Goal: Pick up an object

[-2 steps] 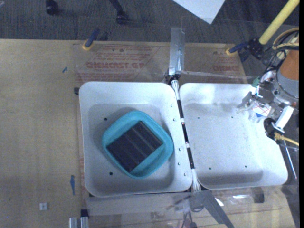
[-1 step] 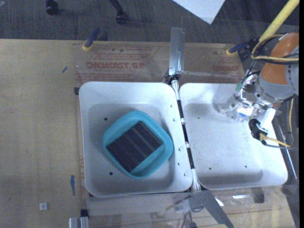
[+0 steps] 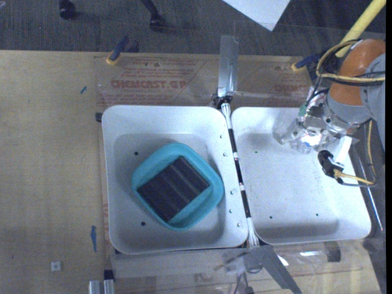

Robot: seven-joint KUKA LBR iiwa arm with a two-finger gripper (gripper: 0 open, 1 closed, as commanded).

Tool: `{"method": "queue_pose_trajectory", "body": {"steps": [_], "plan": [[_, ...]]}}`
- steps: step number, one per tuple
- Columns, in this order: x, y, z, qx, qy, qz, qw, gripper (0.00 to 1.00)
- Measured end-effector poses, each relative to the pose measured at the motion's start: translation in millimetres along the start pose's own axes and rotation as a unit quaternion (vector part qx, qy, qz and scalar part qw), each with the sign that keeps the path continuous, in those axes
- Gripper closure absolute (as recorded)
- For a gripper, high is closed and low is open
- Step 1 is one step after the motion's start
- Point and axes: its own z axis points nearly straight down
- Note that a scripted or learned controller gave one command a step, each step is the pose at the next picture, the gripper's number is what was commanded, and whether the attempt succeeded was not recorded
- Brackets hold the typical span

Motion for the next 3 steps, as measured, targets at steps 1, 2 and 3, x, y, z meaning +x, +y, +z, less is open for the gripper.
{"method": "queue_pose_trajectory", "body": {"steps": [1,2,3], "plan": [[-12,22,-2,0.017,0.005,-0.175,0.9844,0.0],[-18,24,-3,0.018,0.009,-0.256,0.9664,0.0],[32,12,-1,0.01,-0.002,-0.277,0.9607,0.0]]}}
